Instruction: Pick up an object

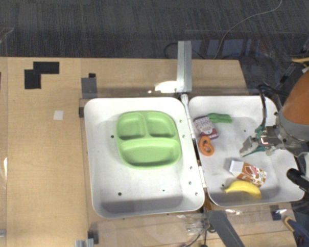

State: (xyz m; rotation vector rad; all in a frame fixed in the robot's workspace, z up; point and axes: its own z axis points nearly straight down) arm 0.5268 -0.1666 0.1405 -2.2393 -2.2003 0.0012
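My gripper [247, 146] hovers over the right side of the right bin [220, 105], its fingers pointing left and standing open with nothing between them. Just below it and to the left lie a small white box [236, 166] and an orange-red packet [254, 174]. A yellow banana [243, 188] rests near the bin's front wall. Further left are an orange ring-shaped object [206, 146], a small red-and-white packet [204, 126] and a green object [218, 118].
The left bin [103, 189] holds a green divided plate [147, 137]. A metal divider post [185, 68] stands behind the seam between the bins. The arm's orange band [303, 99] and grey wrist hang over the right bin's right edge.
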